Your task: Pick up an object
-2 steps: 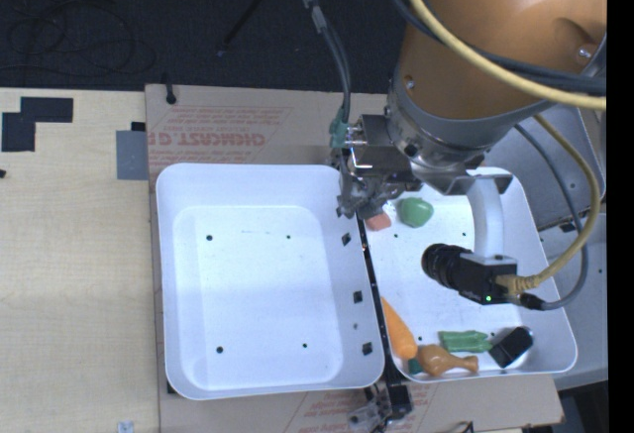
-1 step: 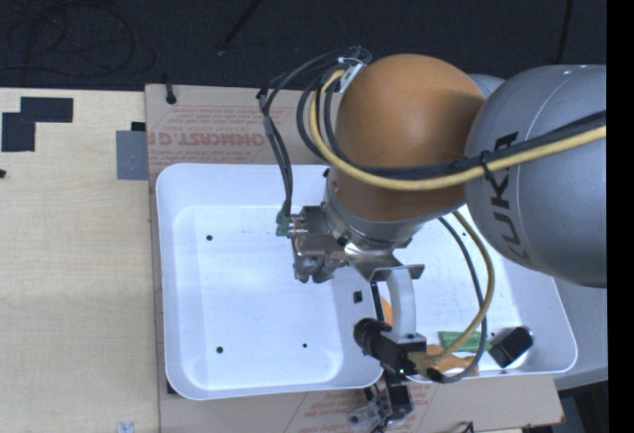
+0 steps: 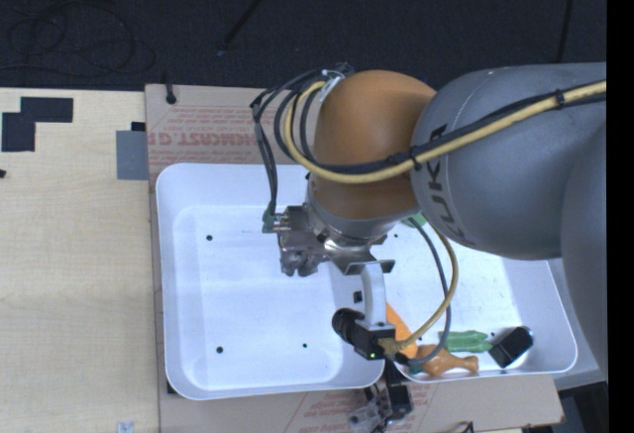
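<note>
My gripper (image 3: 297,258) hangs low over the middle of the left white bin (image 3: 188,263), under the orange wrist band. Its grey metal body points down and left, and nothing shows beneath it on the bin floor. In the right bin (image 3: 555,342), near the front wall, lie a green object (image 3: 464,339), a tan-orange piece (image 3: 448,363) just in front of it, and a small black block (image 3: 511,346) at the right. An orange piece (image 3: 397,321) pokes out beside the wrist bracket. The arm hides most of the right bin.
The big grey arm link (image 3: 515,163) crosses the right bin from the right edge. A cardboard sheet (image 3: 208,129) lies behind the bins. The pale bench (image 3: 69,272) spreads to the left.
</note>
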{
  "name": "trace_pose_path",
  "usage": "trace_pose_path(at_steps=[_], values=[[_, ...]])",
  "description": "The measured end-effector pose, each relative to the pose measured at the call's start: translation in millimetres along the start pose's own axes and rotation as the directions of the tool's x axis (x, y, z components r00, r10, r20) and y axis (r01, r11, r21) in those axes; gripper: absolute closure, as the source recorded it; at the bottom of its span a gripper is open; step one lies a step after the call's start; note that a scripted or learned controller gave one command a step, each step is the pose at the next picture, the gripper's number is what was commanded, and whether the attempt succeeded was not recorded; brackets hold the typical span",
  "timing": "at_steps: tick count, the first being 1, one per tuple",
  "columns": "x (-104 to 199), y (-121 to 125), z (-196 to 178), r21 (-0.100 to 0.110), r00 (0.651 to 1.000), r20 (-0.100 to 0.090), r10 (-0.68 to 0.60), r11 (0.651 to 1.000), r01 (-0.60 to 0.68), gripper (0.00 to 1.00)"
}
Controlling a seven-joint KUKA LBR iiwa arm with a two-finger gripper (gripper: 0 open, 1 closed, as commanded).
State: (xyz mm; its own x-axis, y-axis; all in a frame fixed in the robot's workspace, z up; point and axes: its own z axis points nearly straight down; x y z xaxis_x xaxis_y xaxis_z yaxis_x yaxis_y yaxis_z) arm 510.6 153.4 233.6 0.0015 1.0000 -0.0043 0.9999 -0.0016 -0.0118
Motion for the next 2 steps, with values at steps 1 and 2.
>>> trace_pose_path(at_steps=[1,2], values=[[12,58,61,-0.004,1.000,-0.001,-0.001,1.000,0.001,1.00],[74,27,149,-0.009,1.000,-0.002,-0.006,1.000,0.006,1.00]])
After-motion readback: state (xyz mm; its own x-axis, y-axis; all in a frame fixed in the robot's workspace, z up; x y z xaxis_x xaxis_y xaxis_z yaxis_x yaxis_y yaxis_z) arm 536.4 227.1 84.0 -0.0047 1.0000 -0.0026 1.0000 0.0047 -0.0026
